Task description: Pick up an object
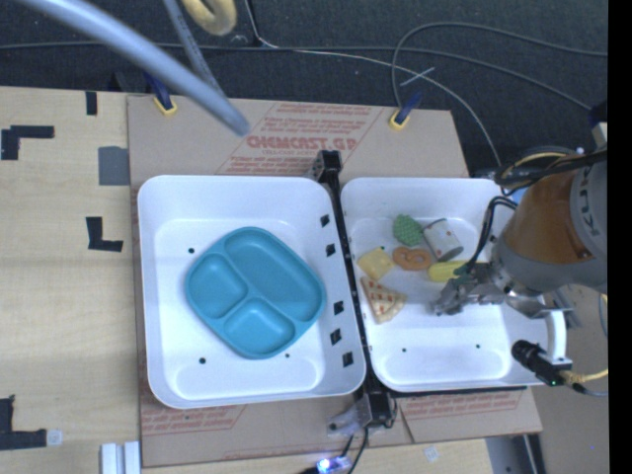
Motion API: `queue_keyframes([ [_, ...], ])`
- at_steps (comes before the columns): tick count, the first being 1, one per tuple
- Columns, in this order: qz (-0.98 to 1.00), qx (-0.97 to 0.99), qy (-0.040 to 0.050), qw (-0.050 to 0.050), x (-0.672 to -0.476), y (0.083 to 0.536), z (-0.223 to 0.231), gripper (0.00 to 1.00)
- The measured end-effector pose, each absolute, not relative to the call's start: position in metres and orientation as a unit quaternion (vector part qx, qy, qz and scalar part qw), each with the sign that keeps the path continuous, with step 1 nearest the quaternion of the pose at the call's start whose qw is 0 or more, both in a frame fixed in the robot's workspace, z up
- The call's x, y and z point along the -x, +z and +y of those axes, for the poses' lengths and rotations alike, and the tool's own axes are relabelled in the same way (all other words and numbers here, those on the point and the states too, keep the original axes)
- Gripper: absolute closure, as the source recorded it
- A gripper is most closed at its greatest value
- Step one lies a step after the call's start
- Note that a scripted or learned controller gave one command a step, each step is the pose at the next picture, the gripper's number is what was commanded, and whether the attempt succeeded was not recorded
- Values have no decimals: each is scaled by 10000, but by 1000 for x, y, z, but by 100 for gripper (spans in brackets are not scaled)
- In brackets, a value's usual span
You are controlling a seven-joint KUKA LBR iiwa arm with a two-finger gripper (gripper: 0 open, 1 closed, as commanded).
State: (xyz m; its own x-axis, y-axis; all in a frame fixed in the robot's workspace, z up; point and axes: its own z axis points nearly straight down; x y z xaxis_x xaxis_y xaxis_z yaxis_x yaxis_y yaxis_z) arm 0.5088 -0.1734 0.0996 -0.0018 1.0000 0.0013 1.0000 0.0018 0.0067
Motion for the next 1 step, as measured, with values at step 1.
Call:
queue_keyframes([
  [1,7078,-7064,9,22,-520,152,-174,100],
])
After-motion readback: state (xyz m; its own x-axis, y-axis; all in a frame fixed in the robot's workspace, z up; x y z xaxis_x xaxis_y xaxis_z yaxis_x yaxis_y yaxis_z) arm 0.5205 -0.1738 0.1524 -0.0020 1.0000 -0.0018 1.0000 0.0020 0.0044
